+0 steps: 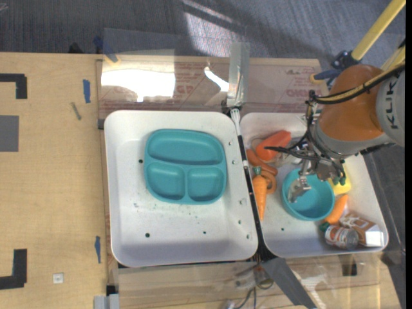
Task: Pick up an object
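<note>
Arm (360, 102) cut off at right edge; hides part of right bin (373, 192); bottle (351, 235) label blurred.

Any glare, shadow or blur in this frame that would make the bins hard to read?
Camera view: strong glare washes out the clear panel behind the left bin; the teal divided tray reads sharp and evenly lit; the arm covers part of the right bin; the gripper over the teal bowl looks soft, so its small parts are hard to resolve.
</note>
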Controlling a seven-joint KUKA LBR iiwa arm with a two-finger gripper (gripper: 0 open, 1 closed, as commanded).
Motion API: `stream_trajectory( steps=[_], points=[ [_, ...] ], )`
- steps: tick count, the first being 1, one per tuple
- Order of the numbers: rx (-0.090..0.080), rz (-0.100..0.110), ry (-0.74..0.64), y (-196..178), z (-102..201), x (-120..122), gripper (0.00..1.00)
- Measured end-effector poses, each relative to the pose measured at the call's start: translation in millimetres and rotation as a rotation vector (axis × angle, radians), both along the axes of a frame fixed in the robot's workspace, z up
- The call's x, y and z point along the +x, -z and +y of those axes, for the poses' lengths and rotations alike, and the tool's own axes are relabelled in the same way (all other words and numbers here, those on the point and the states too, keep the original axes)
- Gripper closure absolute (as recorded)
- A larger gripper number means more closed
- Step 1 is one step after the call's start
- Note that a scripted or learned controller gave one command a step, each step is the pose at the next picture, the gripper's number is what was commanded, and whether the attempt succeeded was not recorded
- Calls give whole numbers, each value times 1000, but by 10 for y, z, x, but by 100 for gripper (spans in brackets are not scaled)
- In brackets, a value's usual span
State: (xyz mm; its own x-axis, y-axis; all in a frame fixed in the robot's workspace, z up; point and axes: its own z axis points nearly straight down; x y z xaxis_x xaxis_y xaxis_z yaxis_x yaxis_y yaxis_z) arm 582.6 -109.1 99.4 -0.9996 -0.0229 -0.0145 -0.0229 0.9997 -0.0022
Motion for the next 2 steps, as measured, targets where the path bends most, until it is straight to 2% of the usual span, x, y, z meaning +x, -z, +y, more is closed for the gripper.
stream_trajectory(
  steps=[1, 2],
  points=[
    [-1, 0, -31, 85, 165, -498, 0],
    [-4, -3, -261, -1469, -77, 544, 0]
  ],
)
